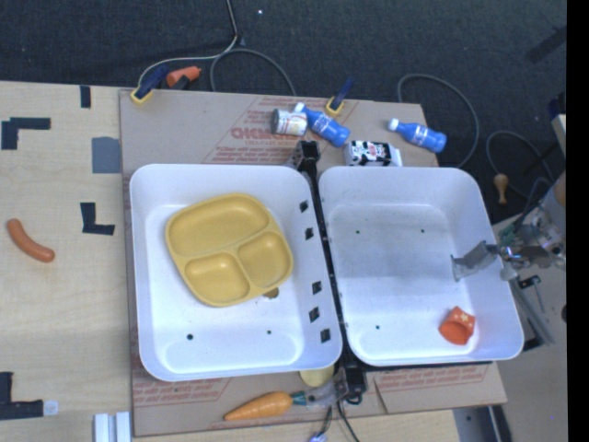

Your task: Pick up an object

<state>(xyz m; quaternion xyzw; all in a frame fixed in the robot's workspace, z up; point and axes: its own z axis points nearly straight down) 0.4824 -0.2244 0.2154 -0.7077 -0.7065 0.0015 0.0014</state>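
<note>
A small orange object [458, 326] lies in the right bin [405, 205], close to its front right corner. A yellow divided plate [228, 249] rests in the left bin [152, 247]; something small and dark peeks out from under its front right edge. My gripper [471, 261] reaches in over the right bin's right rim, about mid-height in the view. It hangs above and a little to the right of the orange object, apart from it. The wrist behind it is partly cut off at the view's right.
Behind the bins lie two blue bottles [328, 126] [419, 135], a white bottle [290, 121] and a black-and-white pack [373, 153]. A toy carrot [259, 406] lies in front of the bins. A sausage [29, 240] sits far left on the bench.
</note>
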